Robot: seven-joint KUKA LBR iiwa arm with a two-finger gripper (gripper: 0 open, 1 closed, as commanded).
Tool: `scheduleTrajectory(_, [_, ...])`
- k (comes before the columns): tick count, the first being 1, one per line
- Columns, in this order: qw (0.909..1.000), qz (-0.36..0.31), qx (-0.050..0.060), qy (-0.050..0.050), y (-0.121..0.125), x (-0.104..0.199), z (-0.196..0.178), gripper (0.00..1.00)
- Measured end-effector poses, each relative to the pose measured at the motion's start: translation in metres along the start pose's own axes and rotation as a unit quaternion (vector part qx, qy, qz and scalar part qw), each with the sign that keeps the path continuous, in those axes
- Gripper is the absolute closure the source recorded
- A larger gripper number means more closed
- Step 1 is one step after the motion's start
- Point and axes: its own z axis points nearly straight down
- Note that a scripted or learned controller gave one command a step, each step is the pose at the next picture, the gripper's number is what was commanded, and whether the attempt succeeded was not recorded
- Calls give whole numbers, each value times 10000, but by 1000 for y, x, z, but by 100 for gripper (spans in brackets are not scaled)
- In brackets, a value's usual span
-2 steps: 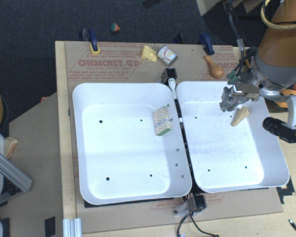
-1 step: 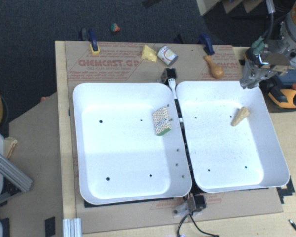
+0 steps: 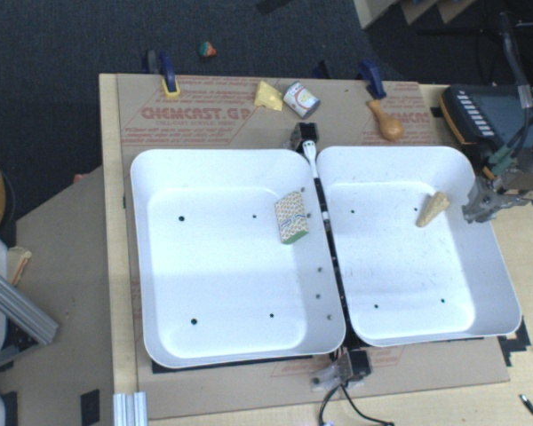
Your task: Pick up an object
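A small block with a green and tan pattern (image 3: 291,216) lies in the left white bin (image 3: 204,327), close to its right wall. Over in the right white bin (image 3: 409,322), a tan wedge-shaped piece (image 3: 432,209) rests near the upper right. The gripper (image 3: 481,208) hangs at that bin's right rim, just right of the wedge and apart from it, with cables and the wrist behind it. Nothing shows between its tips.
On the board behind the bins lie a yellow piece (image 3: 268,97), a small white box (image 3: 300,99) and an orange wooden object (image 3: 386,121). Two blue clamps (image 3: 168,72) (image 3: 369,78) hold the board. A black device (image 3: 475,114) sits at the back right.
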Motion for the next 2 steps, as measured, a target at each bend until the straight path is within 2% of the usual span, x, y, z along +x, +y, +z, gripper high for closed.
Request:
scheduleTrajectory(1, [9999,-34,-150,-35,-2,-20,-160,100])
scheduleTrajectory(2, [10000,-62,14,8,-2,32,-53,100])
